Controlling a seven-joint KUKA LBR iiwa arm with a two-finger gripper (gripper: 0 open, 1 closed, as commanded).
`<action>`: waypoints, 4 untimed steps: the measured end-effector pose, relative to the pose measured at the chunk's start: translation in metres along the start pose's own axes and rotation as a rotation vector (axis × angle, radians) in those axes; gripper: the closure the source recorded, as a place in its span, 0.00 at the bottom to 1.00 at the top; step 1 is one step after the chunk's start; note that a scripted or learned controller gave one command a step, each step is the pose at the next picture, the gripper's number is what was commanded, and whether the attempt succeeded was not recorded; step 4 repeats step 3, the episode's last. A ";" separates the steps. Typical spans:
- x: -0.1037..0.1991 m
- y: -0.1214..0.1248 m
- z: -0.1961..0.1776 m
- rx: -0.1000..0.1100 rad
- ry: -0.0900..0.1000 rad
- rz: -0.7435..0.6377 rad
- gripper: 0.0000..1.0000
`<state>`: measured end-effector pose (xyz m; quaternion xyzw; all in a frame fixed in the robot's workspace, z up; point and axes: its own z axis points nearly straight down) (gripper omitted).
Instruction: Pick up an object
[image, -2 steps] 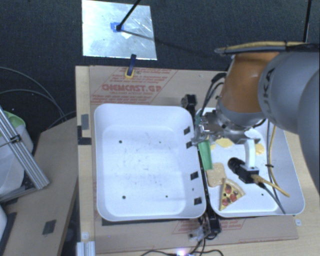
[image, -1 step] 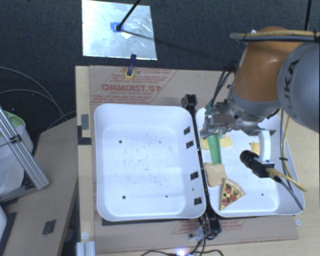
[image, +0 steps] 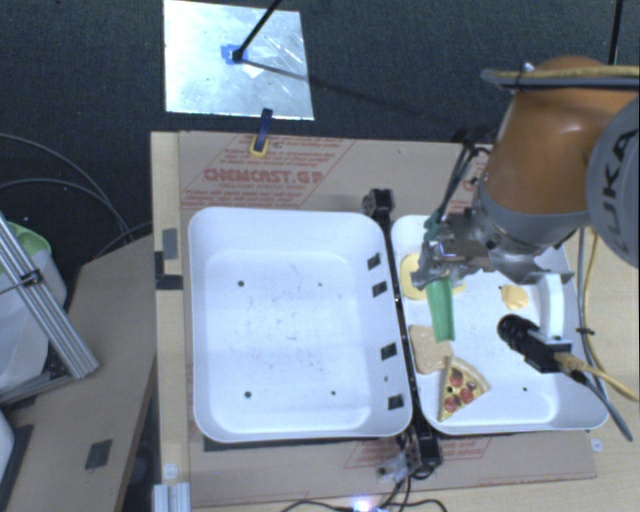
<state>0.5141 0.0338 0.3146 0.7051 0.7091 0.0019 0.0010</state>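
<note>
My hand (image: 437, 272) hung low over the right bin (image: 570, 405), a green stick (image: 441, 310) reaching out from under it toward the pizza slice (image: 461, 388); whether I was gripping the stick I could not tell. To do this well, I judged I should lift slowly and straight. A yellow disc (image: 412, 270) lay just beside my hand.

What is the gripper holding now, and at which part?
It cannot be told: the gripper sits over the upper end of a green stick-shaped object in the right bin.
</note>
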 end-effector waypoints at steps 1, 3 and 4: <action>0.072 -0.027 -0.103 -0.009 0.005 -0.008 1.00; 0.091 0.031 -0.050 0.009 -0.003 0.005 1.00; 0.091 0.031 -0.050 0.009 -0.003 0.005 1.00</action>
